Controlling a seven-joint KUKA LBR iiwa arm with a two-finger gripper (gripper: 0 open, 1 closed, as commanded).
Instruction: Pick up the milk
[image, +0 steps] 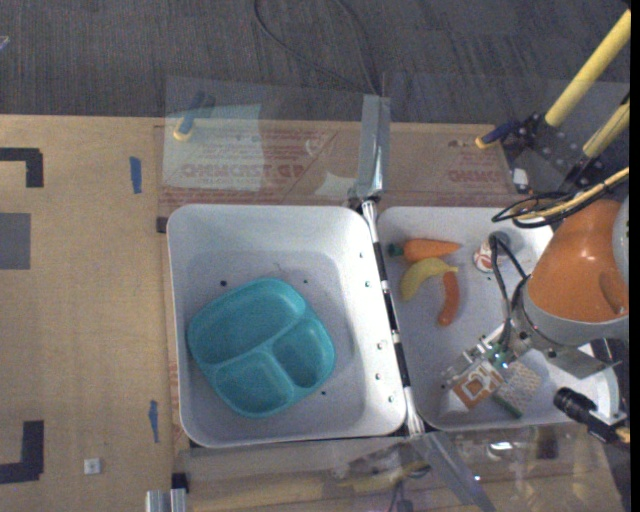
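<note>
One small milk carton (476, 383), probably light, thin-walled and easily dented, is lying near the right bin's (440, 415) front edge. The tool (497, 358) is hovering just over it; its opening is unreadable. Gripping across the carton's flat sides seems safest.

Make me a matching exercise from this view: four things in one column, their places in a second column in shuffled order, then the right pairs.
Things:
1. teal divided plate
2. carrot
3. banana
4. gripper

Places:
A. near the front edge of the right bin
B. in the left bin
C. at the back of the right bin, beside the divider
D. just in front of the carrot, in the right bin

Pairs: 1-B, 2-C, 3-D, 4-A
</note>
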